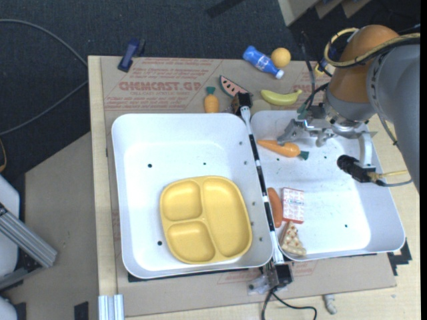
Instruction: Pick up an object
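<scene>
The carrot (pixel 280 149) lies in the right bin (pixel 353 239) at its eleven o'clock. The gripper (pixel 298 131) hovers just above it, finger state unclear. It should straddle the carrot's middle, descend squarely, then close.

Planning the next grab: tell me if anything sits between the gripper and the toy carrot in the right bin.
Nothing visible does. The gripper hangs over the right bin just above and to the right of the carrot, with bare bin floor between them. The hot dog, the red packet and the pizza slice lie further toward the front.
</scene>
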You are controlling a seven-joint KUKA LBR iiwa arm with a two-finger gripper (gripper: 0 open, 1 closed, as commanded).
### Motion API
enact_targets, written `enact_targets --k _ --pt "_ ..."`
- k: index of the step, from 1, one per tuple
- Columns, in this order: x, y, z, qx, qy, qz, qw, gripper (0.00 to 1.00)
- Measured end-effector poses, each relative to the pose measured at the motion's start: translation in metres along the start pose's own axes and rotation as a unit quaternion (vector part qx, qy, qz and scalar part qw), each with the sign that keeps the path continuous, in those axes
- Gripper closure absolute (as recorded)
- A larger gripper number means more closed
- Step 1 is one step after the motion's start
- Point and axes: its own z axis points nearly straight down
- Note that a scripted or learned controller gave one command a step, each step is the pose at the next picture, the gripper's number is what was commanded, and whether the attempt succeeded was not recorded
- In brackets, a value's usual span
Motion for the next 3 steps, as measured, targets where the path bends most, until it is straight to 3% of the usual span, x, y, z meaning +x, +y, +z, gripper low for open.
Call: enact_targets --k 1,2,3 --pt "0.023 -0.029 0.016 0.007 0.001 0.0 1.0 0.0" --pt "0.023 -0.028 0.005 0.006 0.0 0.0 1.0 1.0" --pt "0.113 -0.058 -0.086 0.005 0.001 -0.001 1.0 1.0"
